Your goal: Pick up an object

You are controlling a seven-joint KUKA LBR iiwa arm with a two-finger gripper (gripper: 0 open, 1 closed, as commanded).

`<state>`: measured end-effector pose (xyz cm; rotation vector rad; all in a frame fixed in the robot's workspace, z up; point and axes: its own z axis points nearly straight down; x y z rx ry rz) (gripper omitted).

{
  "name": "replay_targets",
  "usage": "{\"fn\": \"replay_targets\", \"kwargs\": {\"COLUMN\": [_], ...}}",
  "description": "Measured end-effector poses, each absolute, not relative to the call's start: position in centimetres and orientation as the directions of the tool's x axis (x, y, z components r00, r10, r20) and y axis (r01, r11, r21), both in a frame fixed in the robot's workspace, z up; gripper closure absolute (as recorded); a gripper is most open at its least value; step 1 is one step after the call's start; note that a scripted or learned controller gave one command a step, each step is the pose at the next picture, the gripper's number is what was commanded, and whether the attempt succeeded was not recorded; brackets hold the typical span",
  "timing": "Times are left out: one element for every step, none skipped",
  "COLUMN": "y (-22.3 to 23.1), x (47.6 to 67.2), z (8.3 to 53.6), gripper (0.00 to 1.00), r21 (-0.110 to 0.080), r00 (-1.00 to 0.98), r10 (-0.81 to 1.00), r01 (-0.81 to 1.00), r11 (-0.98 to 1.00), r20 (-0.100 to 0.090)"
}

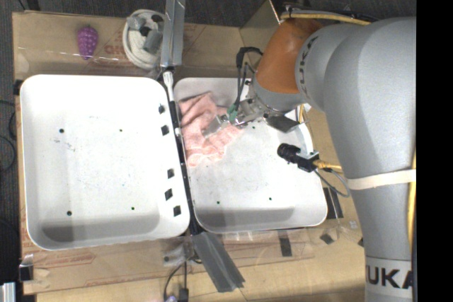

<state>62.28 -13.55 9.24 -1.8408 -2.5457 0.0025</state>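
A pale pink soft object (200,125), crumpled like cloth, lies in the far left part of the right bin (262,212). My gripper (225,119) is down in that bin, its metal tip resting against the pink object's right side. The wrist and the orange band (283,60) cover the parts above the tip. The grey arm comes in from the right and hides the bin's far right corner.
The left bin (92,159) lies beside the right one, with a divider with black clips (170,152) between them. A purple object (87,41) and a white cable coil (144,37) sit on the bench behind the bins. A black connector (294,155) hangs over the right bin.
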Motion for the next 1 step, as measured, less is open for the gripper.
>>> {"fn": "replay_targets", "kwargs": {"y": [-10.24], "x": [65.01], "z": [9.33], "gripper": [0.00], "r21": [-0.001], "r00": [-0.354], "r10": [0.935], "r01": [0.935], "r11": [0.354], "r20": [-0.003]}}
